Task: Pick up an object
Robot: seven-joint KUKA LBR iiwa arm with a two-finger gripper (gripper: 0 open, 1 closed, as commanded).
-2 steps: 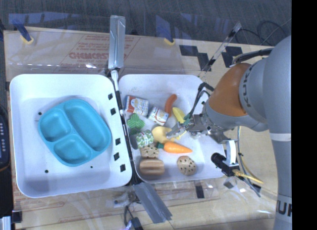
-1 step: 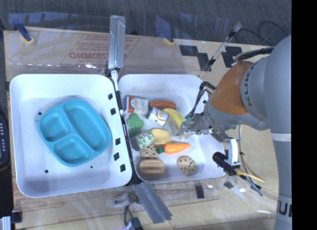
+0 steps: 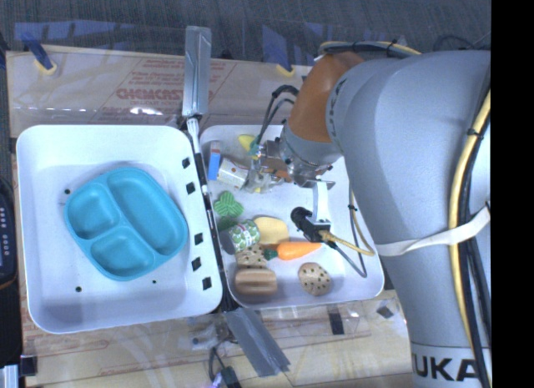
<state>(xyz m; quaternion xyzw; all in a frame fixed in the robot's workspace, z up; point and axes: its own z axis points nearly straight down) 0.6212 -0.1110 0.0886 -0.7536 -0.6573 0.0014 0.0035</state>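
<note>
desk (image 3: pixel 100 86): brown board, two white bins, dark carpet behind
tool (image 3: pixel 260 169): down in the right bin (image 3: pixel 359 282), grip state — can't tell

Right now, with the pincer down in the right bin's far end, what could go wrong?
1. The pincer sits among crowded items by the bin wall; it may close on nothing or pinch two at once.
2. The arm hangs over the right bin, hiding part of it, so a grasp is hard to confirm.
3. Lifting could knock the green toy or carrot nearby.
</note>
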